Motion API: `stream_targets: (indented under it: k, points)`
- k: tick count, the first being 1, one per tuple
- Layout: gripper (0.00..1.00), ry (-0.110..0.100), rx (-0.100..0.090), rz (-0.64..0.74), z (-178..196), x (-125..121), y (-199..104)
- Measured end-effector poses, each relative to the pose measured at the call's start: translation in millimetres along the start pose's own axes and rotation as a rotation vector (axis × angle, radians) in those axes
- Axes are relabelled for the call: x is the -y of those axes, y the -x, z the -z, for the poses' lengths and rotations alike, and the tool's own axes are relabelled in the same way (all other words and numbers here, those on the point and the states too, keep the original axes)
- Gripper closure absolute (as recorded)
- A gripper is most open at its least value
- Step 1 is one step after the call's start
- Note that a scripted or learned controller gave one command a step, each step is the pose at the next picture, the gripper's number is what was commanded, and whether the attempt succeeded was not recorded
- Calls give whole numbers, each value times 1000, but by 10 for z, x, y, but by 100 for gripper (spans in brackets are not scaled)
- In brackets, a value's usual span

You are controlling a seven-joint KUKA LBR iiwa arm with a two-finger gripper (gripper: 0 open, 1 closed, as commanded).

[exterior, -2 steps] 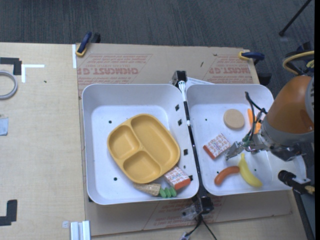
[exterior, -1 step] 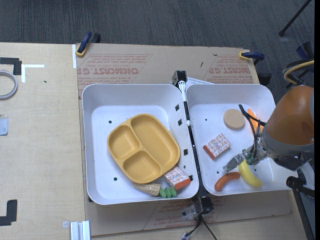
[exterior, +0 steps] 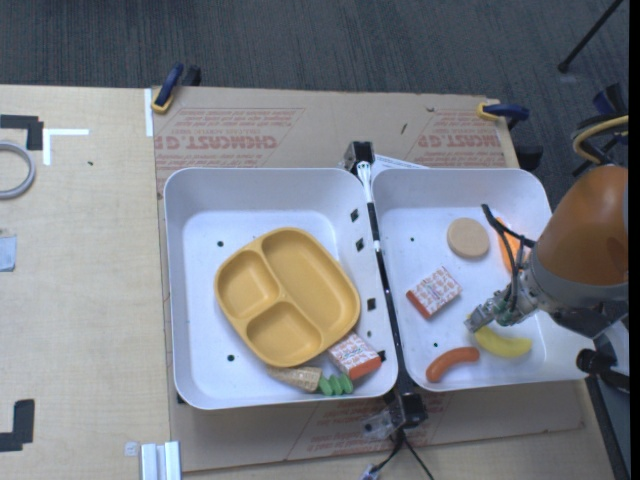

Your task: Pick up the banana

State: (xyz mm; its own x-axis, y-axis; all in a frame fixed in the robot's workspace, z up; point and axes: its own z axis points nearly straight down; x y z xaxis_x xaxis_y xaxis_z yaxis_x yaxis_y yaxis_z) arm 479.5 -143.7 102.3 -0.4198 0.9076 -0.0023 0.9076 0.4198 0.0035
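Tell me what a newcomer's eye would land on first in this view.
The big yellow divided plate in the left bin stands out first. Next comes the arm's orange band at the right edge, with the gripper low in the right bin, just above the banana. Around it lie a red sausage, a patterned red-and-white block and a tan round cookie.

Two bins (exterior: 180,268), one yellow plate (exterior: 287,295), one banana (exterior: 503,344), one sausage (exterior: 452,363), one cookie (exterior: 467,238)
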Motion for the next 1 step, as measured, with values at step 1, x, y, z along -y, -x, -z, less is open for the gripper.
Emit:
stream_targets:
  k: [1]
  points:
    - [100, -2, -2, 173, -98, -133, -314]
